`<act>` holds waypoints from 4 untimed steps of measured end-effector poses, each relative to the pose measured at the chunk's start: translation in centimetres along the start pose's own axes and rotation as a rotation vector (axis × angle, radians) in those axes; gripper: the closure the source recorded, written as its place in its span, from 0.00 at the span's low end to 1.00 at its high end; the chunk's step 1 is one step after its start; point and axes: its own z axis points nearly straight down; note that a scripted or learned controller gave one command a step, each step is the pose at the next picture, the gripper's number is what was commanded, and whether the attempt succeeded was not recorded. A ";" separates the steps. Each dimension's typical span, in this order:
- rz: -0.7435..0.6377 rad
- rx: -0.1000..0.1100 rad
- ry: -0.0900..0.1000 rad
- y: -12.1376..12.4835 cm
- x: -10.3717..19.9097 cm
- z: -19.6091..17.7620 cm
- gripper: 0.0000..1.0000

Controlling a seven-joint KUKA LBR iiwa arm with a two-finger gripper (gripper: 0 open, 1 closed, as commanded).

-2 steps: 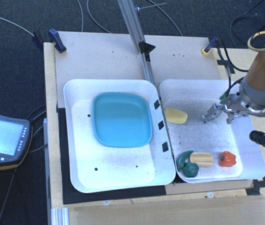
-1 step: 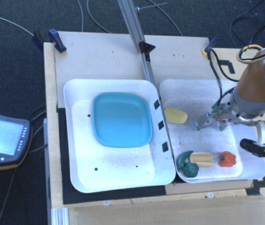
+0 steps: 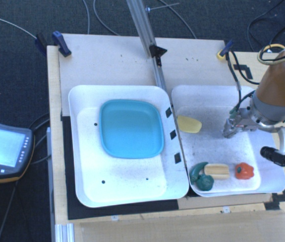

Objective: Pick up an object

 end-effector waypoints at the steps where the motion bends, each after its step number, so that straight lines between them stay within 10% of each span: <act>1: 0.000 -0.004 -0.001 -0.1 -0.1 -6.3 1.00; 2: 0.000 -0.004 -0.001 0.0 -0.1 -11.6 1.00; 4: -0.004 0.000 0.001 2.7 9.3 -13.3 1.00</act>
